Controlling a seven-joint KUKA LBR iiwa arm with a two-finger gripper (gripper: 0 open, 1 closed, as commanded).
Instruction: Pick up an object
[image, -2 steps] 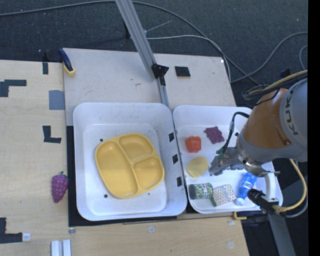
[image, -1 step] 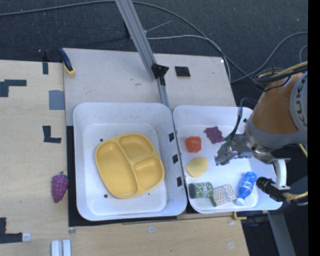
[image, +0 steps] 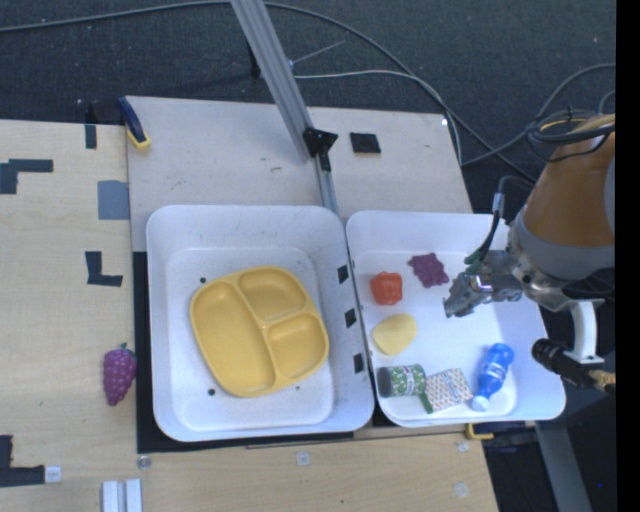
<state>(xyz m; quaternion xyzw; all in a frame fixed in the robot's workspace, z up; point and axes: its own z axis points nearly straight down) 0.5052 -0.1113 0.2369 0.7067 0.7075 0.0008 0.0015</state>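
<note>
My gripper (image: 462, 299) hangs over the right bin (image: 520, 232), near its middle. The arm reaches in from the right. Left of the gripper lie a red-orange object (image: 387, 289) and a yellow lemon-like object (image: 395, 334). A purple piece (image: 428, 268) lies just up-left of the gripper. Along the bin's front sit a green can (image: 403, 380), a patterned packet (image: 447, 389) and a blue bottle (image: 492, 374). Nothing shows between the fingers.
The left bin (image: 170, 240) holds a yellow divided plate (image: 260, 328). A purple grape bunch (image: 119, 373) lies on the bench left of the bins. A metal pole (image: 285, 85) slants down to the bins' back edge. Cables run behind.
</note>
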